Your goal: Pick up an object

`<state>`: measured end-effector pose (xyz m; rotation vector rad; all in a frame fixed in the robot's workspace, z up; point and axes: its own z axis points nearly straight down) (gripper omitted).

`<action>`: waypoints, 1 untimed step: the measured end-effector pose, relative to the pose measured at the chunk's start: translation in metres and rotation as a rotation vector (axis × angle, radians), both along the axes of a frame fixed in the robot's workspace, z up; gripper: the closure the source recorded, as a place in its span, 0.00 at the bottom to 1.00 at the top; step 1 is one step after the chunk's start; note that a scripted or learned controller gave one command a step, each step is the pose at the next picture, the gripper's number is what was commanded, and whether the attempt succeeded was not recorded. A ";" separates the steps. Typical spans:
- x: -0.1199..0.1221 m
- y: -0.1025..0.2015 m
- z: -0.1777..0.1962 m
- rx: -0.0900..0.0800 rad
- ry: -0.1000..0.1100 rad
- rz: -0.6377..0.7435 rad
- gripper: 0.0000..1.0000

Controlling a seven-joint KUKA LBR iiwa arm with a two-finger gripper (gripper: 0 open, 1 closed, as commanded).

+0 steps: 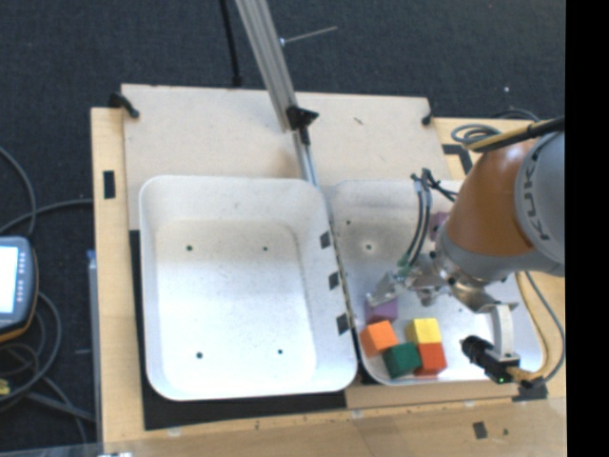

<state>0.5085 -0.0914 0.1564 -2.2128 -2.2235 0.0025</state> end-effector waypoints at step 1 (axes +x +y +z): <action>-0.019 0.002 -0.058 -0.007 -0.025 -0.002 0.00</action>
